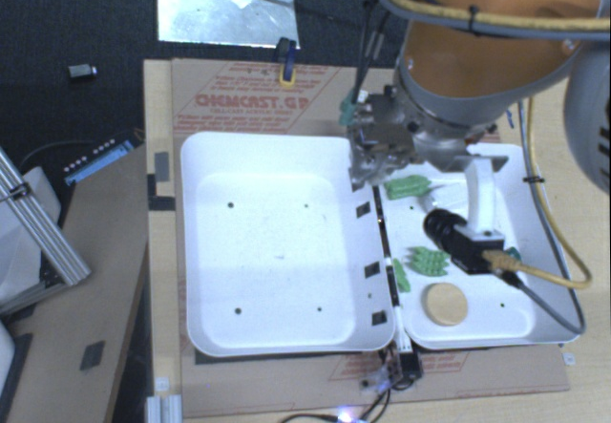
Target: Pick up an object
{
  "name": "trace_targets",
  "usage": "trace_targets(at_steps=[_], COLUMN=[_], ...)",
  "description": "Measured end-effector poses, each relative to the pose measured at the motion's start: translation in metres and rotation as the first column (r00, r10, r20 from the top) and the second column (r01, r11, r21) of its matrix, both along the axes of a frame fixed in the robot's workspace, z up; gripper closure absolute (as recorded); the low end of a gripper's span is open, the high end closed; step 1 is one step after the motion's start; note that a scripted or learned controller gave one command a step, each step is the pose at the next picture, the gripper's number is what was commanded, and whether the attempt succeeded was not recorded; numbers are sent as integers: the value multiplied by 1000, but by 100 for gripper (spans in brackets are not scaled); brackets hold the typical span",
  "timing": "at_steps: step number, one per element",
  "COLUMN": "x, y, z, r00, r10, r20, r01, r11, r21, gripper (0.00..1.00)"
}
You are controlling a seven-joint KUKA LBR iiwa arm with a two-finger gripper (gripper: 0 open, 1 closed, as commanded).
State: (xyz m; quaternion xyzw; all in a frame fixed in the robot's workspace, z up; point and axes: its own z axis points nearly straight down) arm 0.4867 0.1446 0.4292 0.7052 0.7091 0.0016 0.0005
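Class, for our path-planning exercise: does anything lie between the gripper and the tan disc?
Yes. A green piece lies in the right bin, between the gripper and the disc.

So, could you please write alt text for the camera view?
The grey and orange arm's gripper hangs over the far left corner of the right shallow white bin, beside a green ridged plastic piece; a second green ridged piece and a round tan disc lie nearer the camera.
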Motion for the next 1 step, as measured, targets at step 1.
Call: trace_targets(at_steps=[1], x=[0], y=[14], z=[-1], r00=[1000], r10=[0], r20=[-1], r01=[0], r11=[1000], r21=[0], gripper=[100])
